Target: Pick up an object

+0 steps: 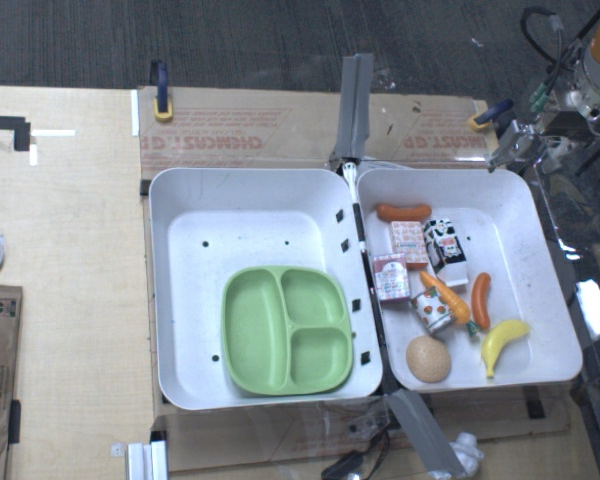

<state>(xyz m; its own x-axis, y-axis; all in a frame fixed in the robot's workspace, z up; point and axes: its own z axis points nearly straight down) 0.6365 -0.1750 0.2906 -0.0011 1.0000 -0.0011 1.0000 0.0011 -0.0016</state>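
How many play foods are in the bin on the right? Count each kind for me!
Orange-red plastic sausages: 2
Yellow plastic banana: 1
Orange plastic carrot: 1
Tan egg-shaped piece: 1
Small pink cartons: 2
Black-and-white milk carton: 1
Small tin can: 1
Total: 9

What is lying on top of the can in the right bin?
A toy carrot lies across the can, covering its upper side. The can's label and lower rim show.

One camera hangs fixed above the counter (70, 268), looking down at a slant, both white bins (175, 298) squarely under it.
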